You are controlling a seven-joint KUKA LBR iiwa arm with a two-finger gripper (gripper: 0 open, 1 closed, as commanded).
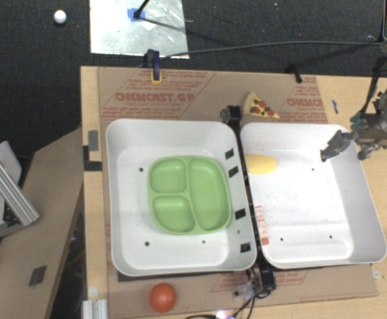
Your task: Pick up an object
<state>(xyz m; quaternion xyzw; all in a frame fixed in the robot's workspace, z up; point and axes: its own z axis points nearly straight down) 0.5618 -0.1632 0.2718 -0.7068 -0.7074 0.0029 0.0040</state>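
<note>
White bins (180, 128), two in number, held one green tray (189, 194) and one yellow piece (261, 164).
Gripper (348, 149) hovered with fingers spread, gripping nothing, over the right bin's far edge.

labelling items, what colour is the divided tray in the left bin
Light green divided tray, clear in the camera view.

Two bins sit side by side mid-frame: the left bin (123, 244) holds a divided tray (188, 194), the right bin (352, 244) a small lump (261, 164) near its upper-left corner. A pizza-slice toy (260, 106) lies above the bins' junction, and a ball (162, 297) below the left bin.
</note>
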